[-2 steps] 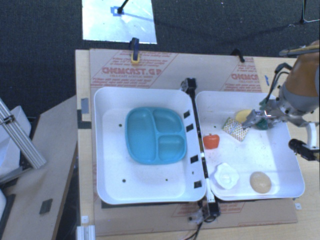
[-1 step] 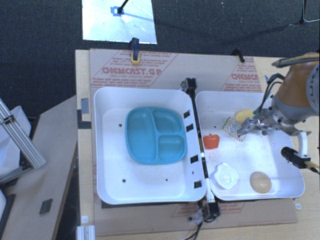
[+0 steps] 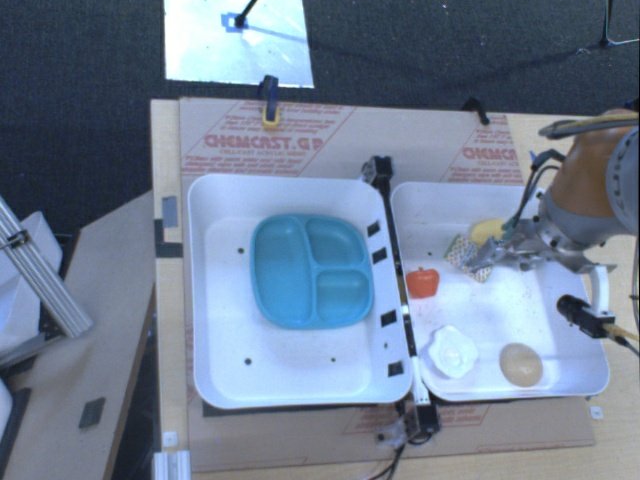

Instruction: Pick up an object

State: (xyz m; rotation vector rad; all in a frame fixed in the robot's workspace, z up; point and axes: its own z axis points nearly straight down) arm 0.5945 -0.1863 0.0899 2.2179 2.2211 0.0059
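The hand hangs low by the yellow piece; I can't tell its grip, and it may just nudge that piece away.

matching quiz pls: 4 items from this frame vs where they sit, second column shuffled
Items:
1. blue divided plate
2. red-orange item
3. tan egg-shaped item
4. yellow item

Places:
A. right bin, near corner on the arm's side
B. left bin, middle
C. right bin, beside the gripper
D. right bin, close to the divider between the bins

Pairs: 1-B, 2-D, 3-A, 4-C
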